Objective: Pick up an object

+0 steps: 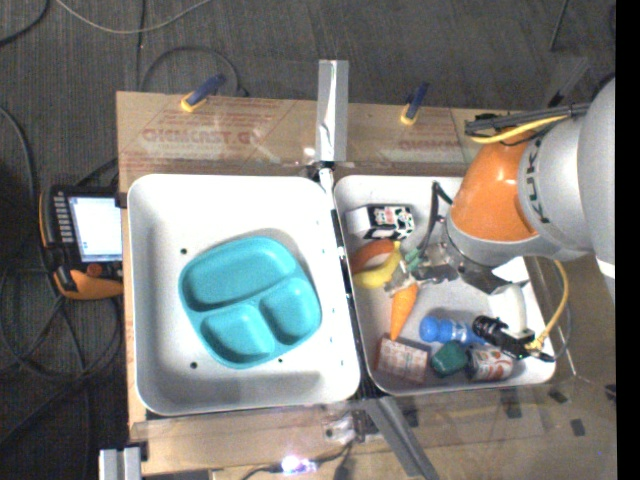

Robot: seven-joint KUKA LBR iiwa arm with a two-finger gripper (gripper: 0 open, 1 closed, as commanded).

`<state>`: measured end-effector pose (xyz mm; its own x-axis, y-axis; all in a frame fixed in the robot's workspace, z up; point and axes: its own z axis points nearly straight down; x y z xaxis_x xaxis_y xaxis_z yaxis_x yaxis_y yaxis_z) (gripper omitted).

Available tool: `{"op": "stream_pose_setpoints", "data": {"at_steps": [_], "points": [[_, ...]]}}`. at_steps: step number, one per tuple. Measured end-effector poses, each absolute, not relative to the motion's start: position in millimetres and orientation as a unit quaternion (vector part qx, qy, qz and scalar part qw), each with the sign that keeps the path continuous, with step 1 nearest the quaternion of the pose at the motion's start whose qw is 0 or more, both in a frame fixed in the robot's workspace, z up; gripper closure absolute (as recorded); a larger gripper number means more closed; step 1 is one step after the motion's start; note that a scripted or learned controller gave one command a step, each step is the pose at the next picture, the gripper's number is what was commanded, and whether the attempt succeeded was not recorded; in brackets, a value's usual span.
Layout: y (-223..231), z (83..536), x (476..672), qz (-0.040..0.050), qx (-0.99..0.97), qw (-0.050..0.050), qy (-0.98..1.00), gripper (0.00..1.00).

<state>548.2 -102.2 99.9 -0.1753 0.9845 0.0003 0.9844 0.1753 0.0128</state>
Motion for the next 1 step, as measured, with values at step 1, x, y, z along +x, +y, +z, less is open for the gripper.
{"op": "stream_pose_setpoints", "data": {"at_steps": [1], "points": [[-85.7,182.7,554.5,0.0,0.541,-0.001,0.841,1.0]]}}
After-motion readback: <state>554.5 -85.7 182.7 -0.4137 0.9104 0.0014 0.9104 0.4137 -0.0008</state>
